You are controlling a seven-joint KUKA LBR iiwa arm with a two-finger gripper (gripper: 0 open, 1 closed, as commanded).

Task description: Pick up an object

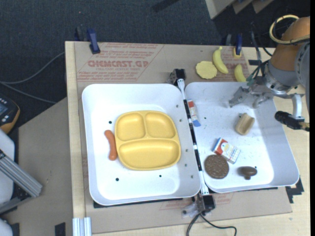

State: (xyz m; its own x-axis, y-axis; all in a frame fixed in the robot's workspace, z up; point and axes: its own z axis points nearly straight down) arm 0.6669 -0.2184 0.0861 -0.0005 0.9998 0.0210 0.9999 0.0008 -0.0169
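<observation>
A: Arm [290,53] comes in from the right, over far-right part of the right bin [280,146]. Gripper [247,96] sits low above the bin's far area, fingers splayed apart, wide open, nothing between them.

B: Objs in right bin?

A: Tan block [244,124] just near of the gripper, not touching it. Small carton [226,150], red/white/blue, mid bin. Brown cookie [216,166] just near-left of the carton. Dark brown lump [247,171] right of the cookie, near the bin's near edge. Marker [192,113] lies along the bin's left wall.

B: Left bin [98,132]?

A: Yellow divided plate [147,139] in the middle, three compartments. Hot dog [111,144] just left of the plate, lengthwise near-to-far.

B: Outside the bins?

A: On the bench beyond the right bin: yellow chip [206,70], banana [219,61] just right of it, second banana [239,73] partly behind the arm. Can't tell if those touch.
</observation>
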